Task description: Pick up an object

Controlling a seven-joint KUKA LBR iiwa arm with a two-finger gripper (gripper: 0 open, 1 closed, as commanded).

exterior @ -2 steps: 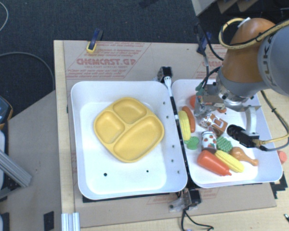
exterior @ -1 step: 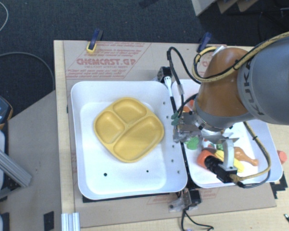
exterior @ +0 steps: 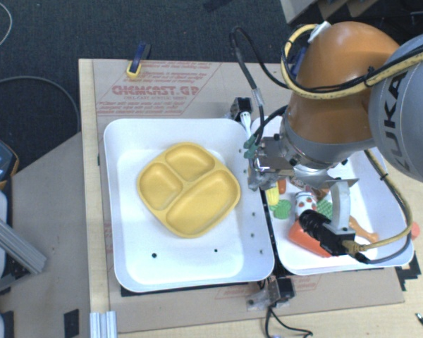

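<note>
From my station, the worktop (exterior: pixel 162 83) carries both bins, and the arm (exterior: pixel 345 69) reaches in from the right and hangs low over the right bin (exterior: pixel 389 189), covering much of it; the left bin (exterior: pixel 116 189) holds a yellow divided plate (exterior: pixel 189 187), lying flat near its middle and well apart from the arm.

The likely candidates are the small things in the right bin, clustered under and just beside the wrist: an orange piece (exterior: pixel 304 239) towards the near edge, a green piece (exterior: pixel 283 209), a yellow piece (exterior: pixel 272 196) close to the wall between the bins, and a white piece with red spots (exterior: pixel 304 203).

The gripper (exterior: pixel 268 178) sits low at that wall, just above the yellow piece; the wrist hides its working end, so I cannot tell whether it is wide, narrow or around anything.

My reading: the approach looks made, but nothing is visibly lifted; every item I can see lies in a bin; the grasp and the lift remain to be confirmed.
</note>
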